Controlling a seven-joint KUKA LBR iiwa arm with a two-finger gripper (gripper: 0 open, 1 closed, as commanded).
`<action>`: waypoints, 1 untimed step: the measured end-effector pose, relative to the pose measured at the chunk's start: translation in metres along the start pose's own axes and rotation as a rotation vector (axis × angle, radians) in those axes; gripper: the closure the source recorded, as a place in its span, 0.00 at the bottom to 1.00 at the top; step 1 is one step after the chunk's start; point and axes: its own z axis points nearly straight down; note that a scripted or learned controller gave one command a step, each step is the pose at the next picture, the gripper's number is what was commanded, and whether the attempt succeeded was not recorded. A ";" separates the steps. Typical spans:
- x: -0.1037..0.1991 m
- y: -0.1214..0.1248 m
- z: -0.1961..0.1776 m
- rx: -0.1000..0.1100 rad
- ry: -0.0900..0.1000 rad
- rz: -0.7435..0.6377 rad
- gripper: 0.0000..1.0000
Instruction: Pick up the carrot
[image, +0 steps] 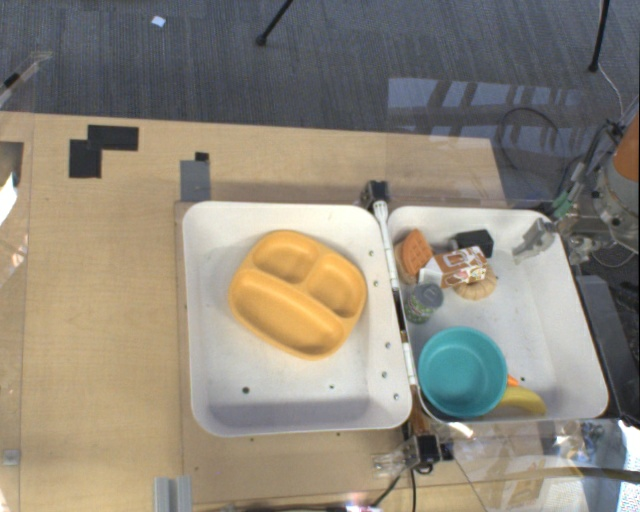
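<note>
Gripper (533, 240) hovering over right bin (560, 330), apart from contents; finger state indiscernible; carrot (512, 381) lying tucked beside teal bowl (461, 372).

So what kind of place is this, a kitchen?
Probably not a kitchen; it looks like a robot lab. A wooden bench holds two white bins of toy food and dishes, such as a yellow divided plate and a teal bowl. Cables and stand legs cross the grey carpet behind.

Only a small orange tip of the carrot (513, 381) shows, in the right bin's near part, poking out between the teal bowl (460, 372) and a yellow piece (525, 401).
</note>
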 end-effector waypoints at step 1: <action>-0.023 -0.070 -0.098 -0.012 -0.008 -0.085 0.00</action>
